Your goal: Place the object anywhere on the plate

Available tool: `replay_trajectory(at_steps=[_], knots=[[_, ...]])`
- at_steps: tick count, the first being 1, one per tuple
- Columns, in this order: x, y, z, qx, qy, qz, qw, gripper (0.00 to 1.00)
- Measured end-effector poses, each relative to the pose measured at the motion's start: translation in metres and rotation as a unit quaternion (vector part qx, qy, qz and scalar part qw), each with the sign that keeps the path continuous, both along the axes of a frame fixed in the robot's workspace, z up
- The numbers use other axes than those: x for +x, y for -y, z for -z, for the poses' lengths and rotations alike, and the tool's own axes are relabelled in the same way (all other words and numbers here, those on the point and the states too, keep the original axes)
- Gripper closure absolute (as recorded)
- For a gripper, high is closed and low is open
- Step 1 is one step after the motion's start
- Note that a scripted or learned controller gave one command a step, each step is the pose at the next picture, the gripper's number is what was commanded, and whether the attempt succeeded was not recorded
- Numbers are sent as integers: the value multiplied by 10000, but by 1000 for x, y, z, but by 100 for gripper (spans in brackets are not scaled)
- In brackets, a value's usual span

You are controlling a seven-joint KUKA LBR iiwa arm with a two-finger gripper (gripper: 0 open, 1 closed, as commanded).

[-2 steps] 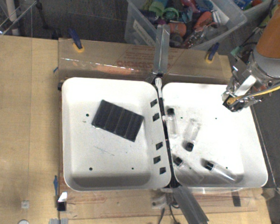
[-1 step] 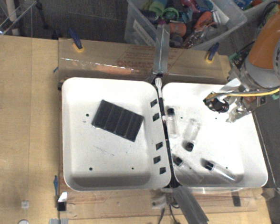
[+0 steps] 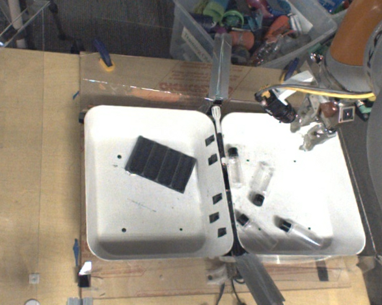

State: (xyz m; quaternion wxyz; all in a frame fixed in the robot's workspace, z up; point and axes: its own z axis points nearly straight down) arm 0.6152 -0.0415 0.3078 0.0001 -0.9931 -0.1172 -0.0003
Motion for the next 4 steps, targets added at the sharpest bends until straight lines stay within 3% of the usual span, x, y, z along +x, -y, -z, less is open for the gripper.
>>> replay_trajectory(at_steps=[1,2,3,4], knots=[[29,-31,-55,-4,-5,-789,9969,100],[37,-26,-27,9,-37,-1177,9930,100],[30,-46,-84,0,6,167,9999,100],[-49,-91,6,0,-19,-168,9999,100]])
